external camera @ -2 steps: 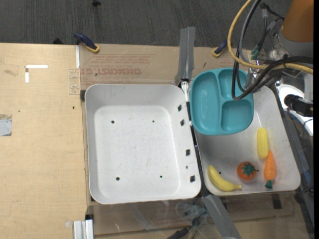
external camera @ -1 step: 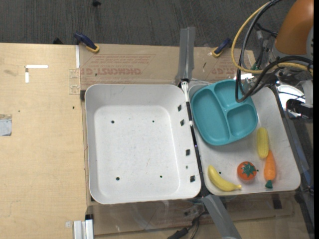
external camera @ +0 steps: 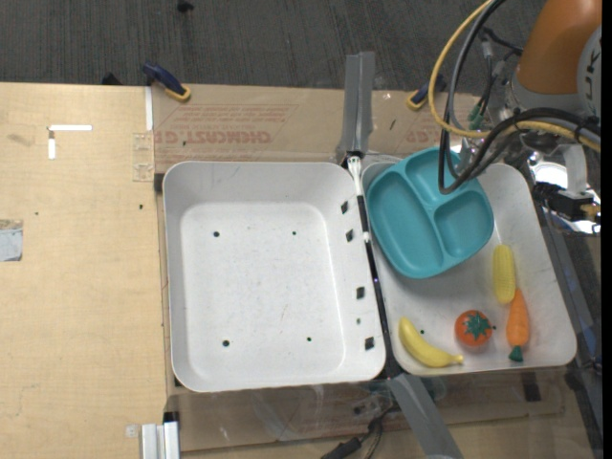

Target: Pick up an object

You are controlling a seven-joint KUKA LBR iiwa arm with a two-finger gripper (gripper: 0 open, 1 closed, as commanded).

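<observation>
The stiff, light teal divided tray (external camera: 430, 220) would slide; grip its raised rim. Whether the gripper (external camera: 457, 161) is clenched, I cannot tell.

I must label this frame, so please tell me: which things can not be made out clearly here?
- Gripper state: in the camera view, cables and the arm's wrist cover it above the teal tray.
- Teal tray's far corner: behind those cables.
- Carrot's green tip: too small to make out.
- Arm: cut off by the top and right edges.
</observation>
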